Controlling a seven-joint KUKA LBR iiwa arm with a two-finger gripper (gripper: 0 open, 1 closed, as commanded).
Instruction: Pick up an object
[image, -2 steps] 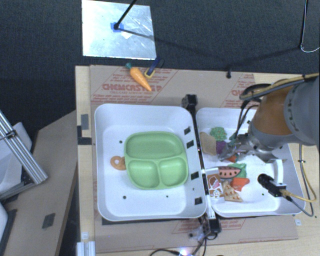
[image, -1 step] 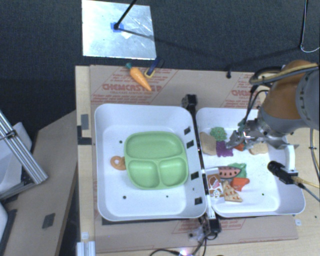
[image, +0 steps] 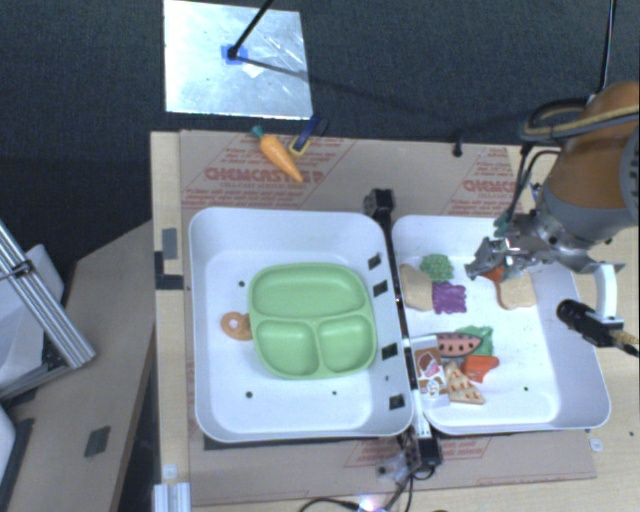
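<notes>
Dark carpet is surrounding a pale wooden counter (image: 120, 300) that is carrying a printed cardboard sheet (image: 330, 170) and two shallow white bins side by side. Sitting in the left bin (image: 215, 240) are a green divided plate (image: 310, 318) and, just beside the plate's left edge, a small tan ring-shaped toy (image: 236, 326). Lying in the right bin (image: 580, 400) is a scatter of toy food: a green broccoli piece (image: 436, 266), a purple grape cluster (image: 450, 297) just below it, a pale bread slice (image: 415, 288) at their left, a tan slice (image: 518, 293) near the arm, and, lower down, a watermelon wedge (image: 457, 344), a green leafy piece (image: 477, 333), a red piece (image: 481, 366), a waffle-like triangle (image: 462, 386) and a small printed carton (image: 431, 373) crowding together.

Reaching in from the right, the grey arm (image: 590, 215) with its orange band is hanging over the upper part of the right bin, its hand (image: 490, 264) poised just right of the broccoli piece and just left of the tan slice. Whether the hand is spread or pressed together cannot be told from this angle, and nothing is visibly sitting between its tips.

Beyond the bins, an orange toy carrot (image: 280, 158) is lying on the cardboard near a blue-and-yellow item (image: 305, 137), and a silvery sheet (image: 236, 58) is lying on the carpet behind.
</notes>
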